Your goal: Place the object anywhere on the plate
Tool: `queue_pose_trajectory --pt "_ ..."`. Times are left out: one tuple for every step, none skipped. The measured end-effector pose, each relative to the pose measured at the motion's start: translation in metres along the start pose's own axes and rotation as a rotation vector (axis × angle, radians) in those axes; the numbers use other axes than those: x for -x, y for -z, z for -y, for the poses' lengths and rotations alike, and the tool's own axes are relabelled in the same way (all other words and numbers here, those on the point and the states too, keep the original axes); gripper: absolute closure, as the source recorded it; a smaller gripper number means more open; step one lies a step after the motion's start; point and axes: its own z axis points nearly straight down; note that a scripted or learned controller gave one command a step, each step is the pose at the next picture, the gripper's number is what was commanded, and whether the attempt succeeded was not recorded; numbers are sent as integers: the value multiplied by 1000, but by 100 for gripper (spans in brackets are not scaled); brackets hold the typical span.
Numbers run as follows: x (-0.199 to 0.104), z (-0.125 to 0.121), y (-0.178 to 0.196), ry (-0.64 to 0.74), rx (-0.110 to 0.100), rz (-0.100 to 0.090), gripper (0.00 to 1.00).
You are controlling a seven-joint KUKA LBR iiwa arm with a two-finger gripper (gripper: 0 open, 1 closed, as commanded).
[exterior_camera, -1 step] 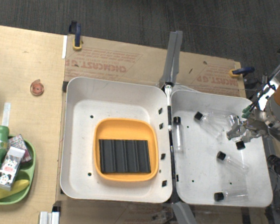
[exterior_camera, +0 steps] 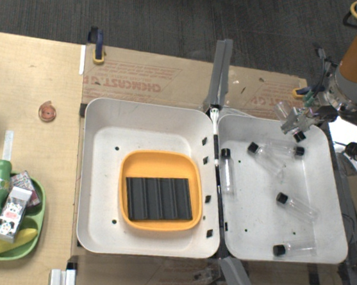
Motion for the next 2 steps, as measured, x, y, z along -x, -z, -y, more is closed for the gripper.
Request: queue_pose_trajectory --pt "-29 44 -47 118 -1 -2 100" --pt "-68 81 -17 332 0 -3 100"
